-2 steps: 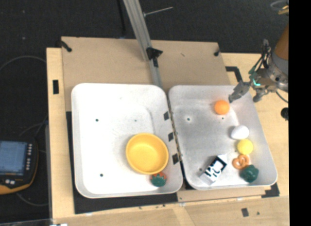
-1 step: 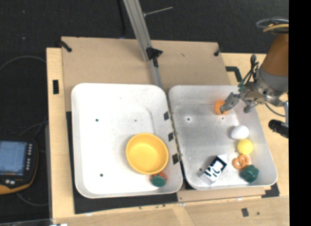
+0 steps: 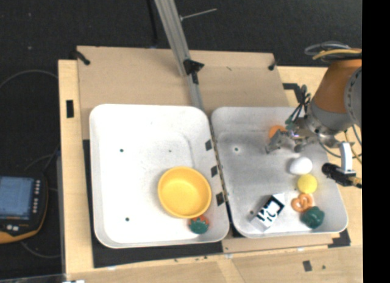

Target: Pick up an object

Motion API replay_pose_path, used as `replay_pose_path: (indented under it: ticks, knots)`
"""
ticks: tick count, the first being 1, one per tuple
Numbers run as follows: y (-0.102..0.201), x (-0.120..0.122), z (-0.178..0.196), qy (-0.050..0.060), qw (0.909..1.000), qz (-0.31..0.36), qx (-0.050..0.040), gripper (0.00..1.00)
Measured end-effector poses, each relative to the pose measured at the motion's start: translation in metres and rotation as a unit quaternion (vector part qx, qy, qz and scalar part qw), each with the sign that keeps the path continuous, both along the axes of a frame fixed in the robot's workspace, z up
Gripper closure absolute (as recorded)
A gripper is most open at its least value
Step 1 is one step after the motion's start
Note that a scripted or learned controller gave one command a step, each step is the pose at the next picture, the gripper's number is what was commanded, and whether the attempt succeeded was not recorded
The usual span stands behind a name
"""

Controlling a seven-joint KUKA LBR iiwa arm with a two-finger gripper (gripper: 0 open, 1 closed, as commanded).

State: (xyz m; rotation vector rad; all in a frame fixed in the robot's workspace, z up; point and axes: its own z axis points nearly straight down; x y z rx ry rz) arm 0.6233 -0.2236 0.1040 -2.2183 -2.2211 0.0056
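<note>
The small black-and-white box [image 3: 267, 212] lies well below the claw [image 3: 286, 139], by the near rim of the right white plastic bin [image 3: 244, 132]. Beside the box sit an orange ring [image 3: 301, 202] and a dark green lump [image 3: 314, 217]. A round yellow ball [image 3: 307, 184] and a white egg shape [image 3: 300, 166] lie closer, just below the claw. A little orange thing [image 3: 276, 131] touches the claw's left side. I cannot tell how wide the claw is. It may nudge the orange thing away and grab nothing.
</note>
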Motion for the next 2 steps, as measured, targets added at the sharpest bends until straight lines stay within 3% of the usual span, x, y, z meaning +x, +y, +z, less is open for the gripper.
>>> replay_pose_path:
  ticks: [1, 2]
  knots:
    - [-0.001, 0.0, -0.002, -0.002, 1.0, 0.0, -0.0008, 0.0]
    - [-0.002, 0.001, 0.01, -0.004, 1.0, 0.0, -0.002, 1.0]
